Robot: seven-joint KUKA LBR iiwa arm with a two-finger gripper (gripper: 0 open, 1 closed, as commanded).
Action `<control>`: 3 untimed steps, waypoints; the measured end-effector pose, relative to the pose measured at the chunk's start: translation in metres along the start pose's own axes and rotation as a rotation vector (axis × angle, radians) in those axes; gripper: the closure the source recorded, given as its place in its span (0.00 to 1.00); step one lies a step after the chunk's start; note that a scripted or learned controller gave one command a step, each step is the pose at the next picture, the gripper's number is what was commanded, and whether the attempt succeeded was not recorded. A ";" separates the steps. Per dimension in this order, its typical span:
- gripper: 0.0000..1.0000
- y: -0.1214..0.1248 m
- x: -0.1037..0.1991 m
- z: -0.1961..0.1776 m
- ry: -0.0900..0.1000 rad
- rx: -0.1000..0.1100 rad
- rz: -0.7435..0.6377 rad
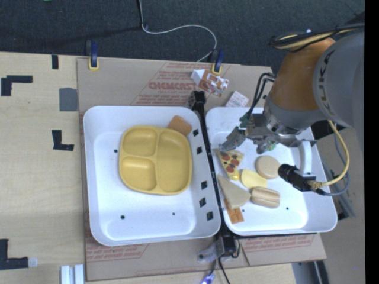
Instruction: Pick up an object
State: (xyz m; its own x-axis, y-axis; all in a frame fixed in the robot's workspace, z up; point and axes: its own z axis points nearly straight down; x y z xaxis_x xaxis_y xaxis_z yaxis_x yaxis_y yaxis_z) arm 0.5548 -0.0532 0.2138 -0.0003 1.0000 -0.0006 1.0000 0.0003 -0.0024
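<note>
The surface carries two white bins side by side. The left bin [100,218] holds a yellow divided plate [156,160], and a small orange-brown piece [179,125] lies at about 1 o'clock from this plate, touching its rim. The arm [308,81] comes in from the right and hangs over the right bin [314,218]. The tool [249,136] is above the upper left part of this bin, and its state is not possible to tell. At about 7 o'clock from the tool lies a pizza slice toy [231,161]. Near it lie a yellow piece [253,178], a round beige piece [267,167], a hot dog bun [265,197] and a tan wedge [233,191].
</note>
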 end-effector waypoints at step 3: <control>1.00 0.035 -0.042 0.120 0.000 -0.001 -0.001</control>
